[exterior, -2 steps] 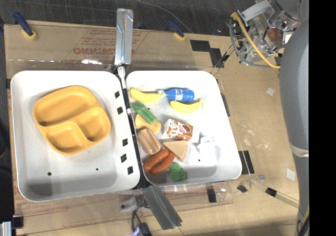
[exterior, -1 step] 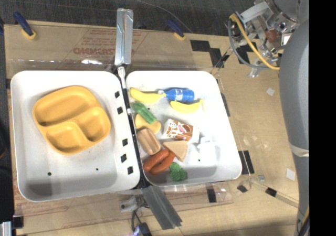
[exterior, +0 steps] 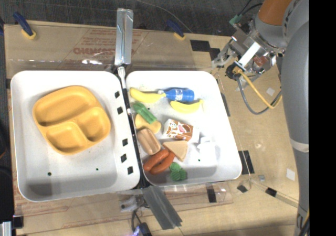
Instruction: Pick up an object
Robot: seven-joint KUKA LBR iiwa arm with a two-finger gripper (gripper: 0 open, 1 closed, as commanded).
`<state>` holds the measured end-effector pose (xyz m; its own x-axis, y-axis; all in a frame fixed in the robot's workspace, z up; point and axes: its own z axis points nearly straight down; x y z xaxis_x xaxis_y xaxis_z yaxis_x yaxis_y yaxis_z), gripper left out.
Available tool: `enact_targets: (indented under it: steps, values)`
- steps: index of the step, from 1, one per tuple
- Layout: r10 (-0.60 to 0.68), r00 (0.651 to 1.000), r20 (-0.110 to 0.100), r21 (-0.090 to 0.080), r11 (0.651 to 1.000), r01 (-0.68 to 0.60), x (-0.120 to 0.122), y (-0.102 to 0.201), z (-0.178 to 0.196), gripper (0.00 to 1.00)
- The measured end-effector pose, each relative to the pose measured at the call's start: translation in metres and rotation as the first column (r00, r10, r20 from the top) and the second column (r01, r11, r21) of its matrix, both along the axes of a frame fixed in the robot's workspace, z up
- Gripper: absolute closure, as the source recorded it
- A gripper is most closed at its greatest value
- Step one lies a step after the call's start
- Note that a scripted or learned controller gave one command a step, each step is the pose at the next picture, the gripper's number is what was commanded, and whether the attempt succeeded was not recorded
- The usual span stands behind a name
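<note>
Objects for picking all lie in the right bin [exterior: 223, 125], none lifted yet, so the whole grasp is left to do. The tool [exterior: 223, 62] hangs outside that bin, above its upper right corner; whether it is spread or closed I cannot tell. Inside lie two bananas [exterior: 186, 106], a blue bottle [exterior: 178, 94], a small carton [exterior: 177, 129], sausages [exterior: 157, 161] and greens [exterior: 178, 173]. The left bin [exterior: 21, 125] holds a yellow divided tray [exterior: 71, 118].

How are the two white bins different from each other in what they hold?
The left bin holds one thing, a yellow divided tray; the right bin holds many small toy foods, such as two bananas and a blue bottle. The left bin's load is one colour; the right bin's is mixed. Both bins are white, shallow and alike in size.
</note>
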<state>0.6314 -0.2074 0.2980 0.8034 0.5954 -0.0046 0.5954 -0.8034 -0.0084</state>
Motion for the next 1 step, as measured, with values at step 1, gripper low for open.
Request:
enact_targets:
  steps: [1]
  values:
    - [-0.417,0.909,-0.001,-0.004,0.909,0.417,-0.0949,-0.0026,-0.0740,0.00]
